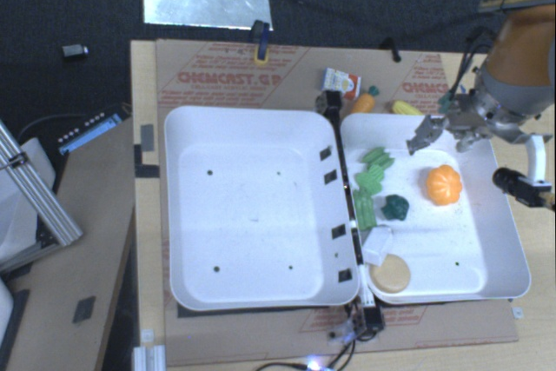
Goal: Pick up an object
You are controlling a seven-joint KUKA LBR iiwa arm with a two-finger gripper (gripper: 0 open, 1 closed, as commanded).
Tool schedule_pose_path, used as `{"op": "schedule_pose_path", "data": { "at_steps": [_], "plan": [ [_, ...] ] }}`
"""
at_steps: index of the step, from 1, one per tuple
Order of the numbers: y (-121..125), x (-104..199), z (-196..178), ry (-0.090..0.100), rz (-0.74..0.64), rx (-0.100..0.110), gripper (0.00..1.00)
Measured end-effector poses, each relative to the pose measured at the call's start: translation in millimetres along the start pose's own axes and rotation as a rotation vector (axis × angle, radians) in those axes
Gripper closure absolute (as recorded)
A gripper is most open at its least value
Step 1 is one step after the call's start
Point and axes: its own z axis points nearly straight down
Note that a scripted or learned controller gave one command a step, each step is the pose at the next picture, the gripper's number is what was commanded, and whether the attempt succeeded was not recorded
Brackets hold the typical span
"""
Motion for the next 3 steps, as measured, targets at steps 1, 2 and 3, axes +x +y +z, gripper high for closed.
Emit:
{"op": "schedule_pose_path", "data": {
  "at_steps": [1,2,3],
  "plan": [
    [-59,-61,122,0.000,0.008,0.013,0.00],
    [10,-27,149,0.001,-0.006,-0.003,0.00],
    [60,-16,148,0.000,-0.004,-0.001,0.00]
  ]
}}
